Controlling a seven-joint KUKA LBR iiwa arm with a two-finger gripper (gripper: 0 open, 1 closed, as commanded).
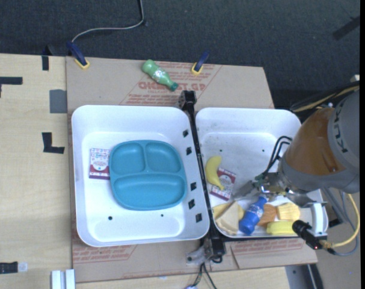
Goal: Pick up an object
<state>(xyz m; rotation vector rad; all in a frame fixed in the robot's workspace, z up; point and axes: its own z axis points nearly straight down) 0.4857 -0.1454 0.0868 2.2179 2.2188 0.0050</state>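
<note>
- Gripper (263, 188) hangs low in the right bin (242, 118), just above the blue bottle (251, 215)
- Finger state: cannot tell
- Nothing lifted yet; bottle lies beside the banana (213, 171); grasp and lift remain

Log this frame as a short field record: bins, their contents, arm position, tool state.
left bin: blue divided plate, small red-and-white packet touching its left edge
right bin: banana, blue bottle, yellow pieces, red-and-white packet
outside bins: green bottle on the cardboard
arm: over right bin's lower right
tool: low near blue bottle, finger state unclear
</note>
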